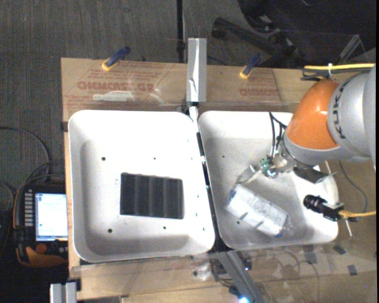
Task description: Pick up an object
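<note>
A clear plastic bottle (258,209) with a white label lies on its side in the right bin (234,137), near the front. A black ribbed rectangular block (151,196) lies flat in the middle of the left bin (95,137). My gripper (269,166) hangs over the right bin, just above and behind the bottle's upper end. The grey arm with its orange band (312,125) covers the bin's right back corner. Nothing can be made out between the gripper's tips.
A black cylindrical fitting (318,204) with a yellow cable sits at the right bin's right rim. The raised ridge (202,163) where the two bins meet runs down the middle. A brown board with blue clamps (115,57) lies behind the bins.
</note>
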Robot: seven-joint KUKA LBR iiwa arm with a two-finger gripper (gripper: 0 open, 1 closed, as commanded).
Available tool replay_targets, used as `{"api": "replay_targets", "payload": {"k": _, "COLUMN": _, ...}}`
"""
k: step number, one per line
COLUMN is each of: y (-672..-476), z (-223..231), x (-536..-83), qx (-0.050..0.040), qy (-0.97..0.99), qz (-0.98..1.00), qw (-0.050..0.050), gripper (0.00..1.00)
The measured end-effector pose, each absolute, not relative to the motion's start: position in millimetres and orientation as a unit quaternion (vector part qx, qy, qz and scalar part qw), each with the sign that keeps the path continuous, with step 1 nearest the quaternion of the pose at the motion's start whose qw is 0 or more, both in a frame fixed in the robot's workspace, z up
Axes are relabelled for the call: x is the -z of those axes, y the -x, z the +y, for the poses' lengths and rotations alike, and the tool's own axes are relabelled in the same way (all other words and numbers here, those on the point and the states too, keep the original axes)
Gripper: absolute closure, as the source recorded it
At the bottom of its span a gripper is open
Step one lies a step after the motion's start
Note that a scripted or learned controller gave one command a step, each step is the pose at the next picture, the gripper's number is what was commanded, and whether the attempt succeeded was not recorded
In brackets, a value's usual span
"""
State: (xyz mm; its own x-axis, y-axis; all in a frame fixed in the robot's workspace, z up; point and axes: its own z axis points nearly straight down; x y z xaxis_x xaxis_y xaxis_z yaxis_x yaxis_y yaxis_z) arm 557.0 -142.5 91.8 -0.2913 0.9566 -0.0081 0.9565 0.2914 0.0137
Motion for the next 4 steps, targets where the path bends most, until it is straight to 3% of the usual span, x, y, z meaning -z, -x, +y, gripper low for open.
{"api": "replay_targets", "payload": {"k": 2, "y": -671.2, "z": -182.5, "x": -89.3, "qx": -0.0009, "qy": -0.639, "qz": 0.769, "qw": 0.004, "gripper": 0.0}}
{"api": "replay_targets", "payload": {"k": 3, "y": -669.9, "z": -186.5, "x": -89.4, "qx": -0.0001, "qy": -0.64, "qz": 0.768, "qw": 0.005, "gripper": 0.0}}
{"api": "replay_targets", "payload": {"k": 4, "y": -599.9, "z": -213.2, "x": -164.6, "qx": 0.0007, "qy": -0.681, "qz": 0.732, "qw": 0.001, "gripper": 0.0}}
